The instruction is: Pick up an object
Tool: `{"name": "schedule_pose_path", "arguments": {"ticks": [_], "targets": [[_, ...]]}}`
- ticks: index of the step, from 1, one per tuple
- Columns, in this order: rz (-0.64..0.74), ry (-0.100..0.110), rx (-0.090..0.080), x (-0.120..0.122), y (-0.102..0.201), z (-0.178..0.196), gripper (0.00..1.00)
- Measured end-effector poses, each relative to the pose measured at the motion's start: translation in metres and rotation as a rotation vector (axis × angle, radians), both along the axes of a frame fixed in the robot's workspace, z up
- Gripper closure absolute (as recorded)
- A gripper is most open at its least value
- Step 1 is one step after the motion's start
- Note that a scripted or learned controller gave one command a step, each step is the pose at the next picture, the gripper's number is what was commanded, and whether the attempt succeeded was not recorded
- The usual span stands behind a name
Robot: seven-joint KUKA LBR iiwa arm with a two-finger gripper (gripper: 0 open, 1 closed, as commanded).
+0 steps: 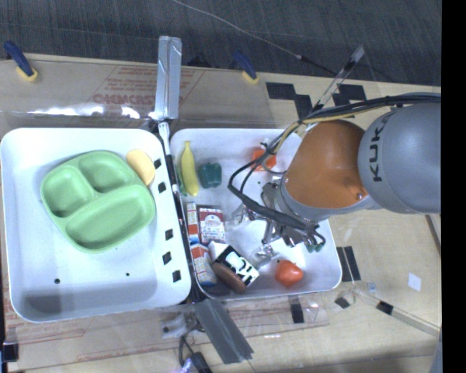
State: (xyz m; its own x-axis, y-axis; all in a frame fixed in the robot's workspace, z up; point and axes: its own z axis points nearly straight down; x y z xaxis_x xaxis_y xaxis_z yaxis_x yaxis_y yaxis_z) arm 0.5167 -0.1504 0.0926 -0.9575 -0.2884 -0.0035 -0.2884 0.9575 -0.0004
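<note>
My gripper (270,249) hangs low in the right bin (326,266), under the orange wrist band. A red tomato-like object (289,272) lies just below and right of it. A black-and-white box (237,269) lies to its left over a brown item. A red-and-white carton (210,225) sits further left. A yellow banana (188,169) and a green object (210,174) lie at the bin's far left. An orange item (262,157) peeks out beside the arm. Nothing shows between the fingers.
The left bin (31,286) holds a green divided plate (99,199) and a yellow lemon-like object (140,165) by its right wall. The arm's bulk covers the right bin's far right part. A metal clamp (168,76) stands at the divider's far end.
</note>
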Motion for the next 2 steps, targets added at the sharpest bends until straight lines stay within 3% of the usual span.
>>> {"name": "schedule_pose_path", "arguments": {"ticks": [1,2], "targets": [[0.008,-0.003,-0.001,0.002,0.002,0.010,1.00],[-0.311,0.000,0.001,0.012,0.054,0.055,1.00]]}}
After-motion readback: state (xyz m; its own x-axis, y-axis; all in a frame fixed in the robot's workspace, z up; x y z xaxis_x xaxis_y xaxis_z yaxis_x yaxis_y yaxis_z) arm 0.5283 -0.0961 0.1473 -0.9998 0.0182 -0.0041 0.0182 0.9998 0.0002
